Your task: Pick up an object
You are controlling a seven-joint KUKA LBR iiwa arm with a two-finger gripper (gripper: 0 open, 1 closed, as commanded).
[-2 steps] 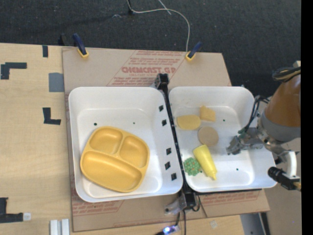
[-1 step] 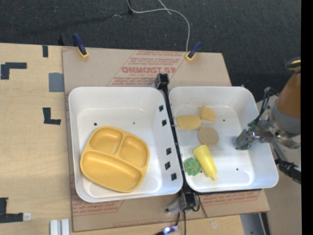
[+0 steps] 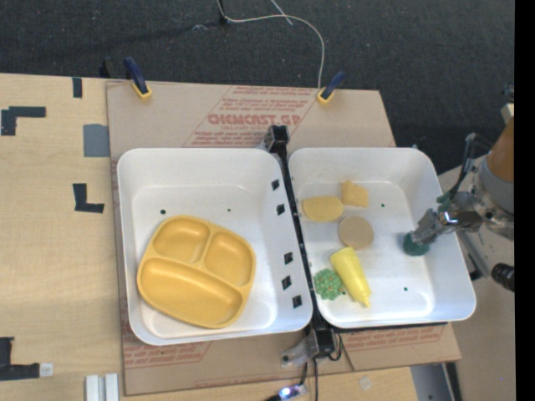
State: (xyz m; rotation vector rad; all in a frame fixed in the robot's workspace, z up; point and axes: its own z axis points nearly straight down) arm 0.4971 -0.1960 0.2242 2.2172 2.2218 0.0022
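over the right bin point(image 3: 393, 159), the end effector point(image 3: 415, 242) hovers.

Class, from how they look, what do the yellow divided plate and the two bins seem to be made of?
Yellow divided plate: probably moulded plastic, smooth with a soft sheen and rounded compartment ridges. Left bin and right bin: likely thin formed white plastic, semi-gloss with rounded rims, though the look leaves that open.

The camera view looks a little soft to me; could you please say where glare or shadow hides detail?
In the camera view, the white bins look bright but keep their contents readable; the gripper at the right bin's edge is blurry; the yellow tray casts soft shadow.
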